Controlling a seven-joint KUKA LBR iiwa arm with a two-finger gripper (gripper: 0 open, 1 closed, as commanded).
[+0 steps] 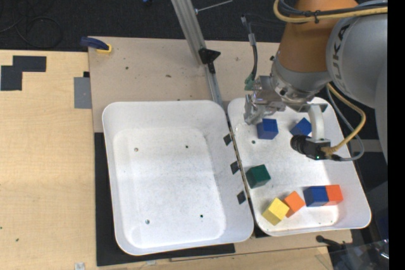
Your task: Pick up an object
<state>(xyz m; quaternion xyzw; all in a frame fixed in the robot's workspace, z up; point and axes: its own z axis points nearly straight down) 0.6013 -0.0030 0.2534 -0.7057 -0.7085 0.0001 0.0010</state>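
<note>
The left bin [168,177] lies bare on the bench; across the divider, the right bin [304,167] carries the blocks. A green block [257,175] sits near the divider, with a yellow block [276,210] and an orange block [294,202] on the near side. At the far end the gripper [258,112] hangs low over the bin, and a blue block [267,128] lies just beside it, slightly nearer and to the right, the closest candidate for a pick. Whether the jaws are spread or pressed together cannot be told; nothing is visibly pinched. Further right sit a second blue block [302,127] and a blue-and-orange pair [323,195]
</note>
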